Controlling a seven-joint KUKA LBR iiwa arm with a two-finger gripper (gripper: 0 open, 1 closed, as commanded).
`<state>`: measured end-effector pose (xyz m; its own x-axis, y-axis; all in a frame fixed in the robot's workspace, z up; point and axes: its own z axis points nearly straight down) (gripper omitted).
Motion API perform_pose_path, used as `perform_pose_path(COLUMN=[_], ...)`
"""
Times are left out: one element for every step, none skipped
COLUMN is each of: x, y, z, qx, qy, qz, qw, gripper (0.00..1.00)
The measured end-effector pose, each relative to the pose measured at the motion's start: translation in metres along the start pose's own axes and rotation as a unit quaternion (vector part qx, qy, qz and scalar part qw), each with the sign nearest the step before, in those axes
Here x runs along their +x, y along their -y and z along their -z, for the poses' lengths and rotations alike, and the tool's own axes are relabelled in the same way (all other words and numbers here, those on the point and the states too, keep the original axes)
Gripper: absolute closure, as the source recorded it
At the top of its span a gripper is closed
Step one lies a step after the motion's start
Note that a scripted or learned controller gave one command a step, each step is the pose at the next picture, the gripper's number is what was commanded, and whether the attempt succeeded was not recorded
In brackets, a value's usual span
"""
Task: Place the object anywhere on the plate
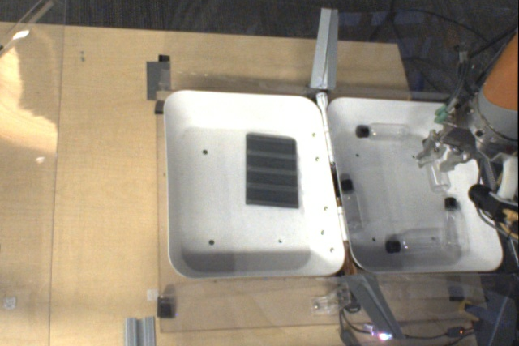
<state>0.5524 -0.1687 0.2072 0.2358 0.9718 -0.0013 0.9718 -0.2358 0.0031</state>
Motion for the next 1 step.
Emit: perform_pose_path(x=[0.0656], y=[-0.0219], z=[-0.0353], qx=[0.001], qy=[0.0], qz=[-0.239], qw=[0.971], gripper=[1.0])
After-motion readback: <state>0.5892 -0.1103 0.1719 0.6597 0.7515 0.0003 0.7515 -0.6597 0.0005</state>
